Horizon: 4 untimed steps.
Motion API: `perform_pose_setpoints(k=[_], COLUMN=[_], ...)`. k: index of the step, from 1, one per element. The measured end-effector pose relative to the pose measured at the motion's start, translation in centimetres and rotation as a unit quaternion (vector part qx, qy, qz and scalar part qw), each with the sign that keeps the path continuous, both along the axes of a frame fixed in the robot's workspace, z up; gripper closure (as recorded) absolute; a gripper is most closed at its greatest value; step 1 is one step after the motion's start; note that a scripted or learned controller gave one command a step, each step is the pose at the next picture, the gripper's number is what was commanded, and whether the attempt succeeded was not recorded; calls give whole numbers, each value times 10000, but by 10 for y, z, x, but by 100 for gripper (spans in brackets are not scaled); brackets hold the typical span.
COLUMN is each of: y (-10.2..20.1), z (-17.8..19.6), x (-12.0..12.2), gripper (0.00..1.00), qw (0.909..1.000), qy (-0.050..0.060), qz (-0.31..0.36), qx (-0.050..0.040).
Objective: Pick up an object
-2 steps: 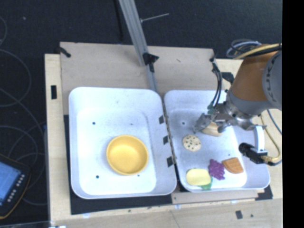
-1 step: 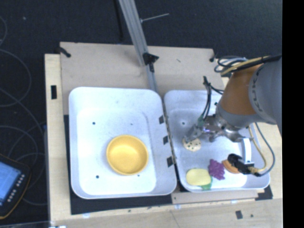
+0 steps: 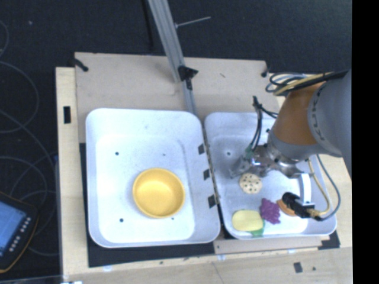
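My gripper [image 3: 251,165] is down in the right bin [image 3: 228,136], near its middle, with the grey arm and its orange band reaching in from the right. A round tan cookie with dark chips [image 3: 250,184] lies just in front of the gripper, close to its tip; whether they touch is unclear. Toward the bin's front edge lie a purple bunch of grapes [image 3: 270,210] and a pale yellow-green piece [image 3: 247,220]. A small orange-brown thing [image 3: 287,205] lies to the right of the grapes.
The left bin [image 3: 112,129] holds a yellow bowl [image 3: 157,192], upright, in its front half. A grey metal rail [image 3: 169,34] slants across the back of the bench toward the divide between the bins. Cables loop behind the arm at the right.
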<state>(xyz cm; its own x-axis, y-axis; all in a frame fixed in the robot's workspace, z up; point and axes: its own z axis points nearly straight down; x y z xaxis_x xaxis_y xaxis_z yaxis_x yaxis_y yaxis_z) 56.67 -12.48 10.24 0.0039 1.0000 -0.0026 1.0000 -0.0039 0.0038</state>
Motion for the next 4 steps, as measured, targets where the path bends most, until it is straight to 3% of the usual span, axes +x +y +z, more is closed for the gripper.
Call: perform_pose_setpoints(k=[1,2,4], y=[-1,-3,-1], z=[10,72,159], x=[0,8,15], gripper=[100,100,100], qw=[10000,10000,10000], qy=[0,-21,-14], qz=[-32,37,43], qx=[7,4,5])
